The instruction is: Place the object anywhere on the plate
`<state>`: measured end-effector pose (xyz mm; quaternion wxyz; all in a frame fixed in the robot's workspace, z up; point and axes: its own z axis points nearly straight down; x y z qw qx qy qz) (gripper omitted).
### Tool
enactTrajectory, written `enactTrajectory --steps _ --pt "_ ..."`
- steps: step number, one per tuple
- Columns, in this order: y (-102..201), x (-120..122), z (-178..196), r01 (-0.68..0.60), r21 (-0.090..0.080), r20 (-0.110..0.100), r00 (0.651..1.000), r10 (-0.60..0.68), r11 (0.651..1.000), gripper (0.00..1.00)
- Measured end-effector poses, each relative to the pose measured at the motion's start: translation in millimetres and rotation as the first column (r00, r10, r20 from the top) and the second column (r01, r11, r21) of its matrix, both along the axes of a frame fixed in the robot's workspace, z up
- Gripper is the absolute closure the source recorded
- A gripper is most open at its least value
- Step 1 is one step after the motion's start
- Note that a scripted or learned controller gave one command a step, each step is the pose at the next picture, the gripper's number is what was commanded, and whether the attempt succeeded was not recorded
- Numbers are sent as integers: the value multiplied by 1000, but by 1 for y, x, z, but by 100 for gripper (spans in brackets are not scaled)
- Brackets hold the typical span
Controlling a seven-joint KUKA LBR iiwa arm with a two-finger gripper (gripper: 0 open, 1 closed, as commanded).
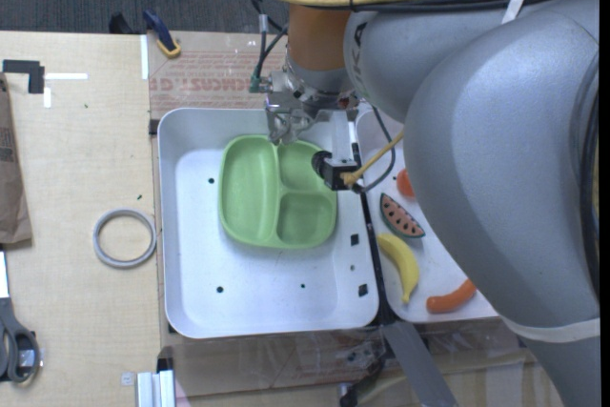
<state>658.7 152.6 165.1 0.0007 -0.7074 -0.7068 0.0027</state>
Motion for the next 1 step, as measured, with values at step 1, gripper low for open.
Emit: enactTrajectory --steps 1 --pt "0 0 0 0 0 1 1000 0 1000 0"
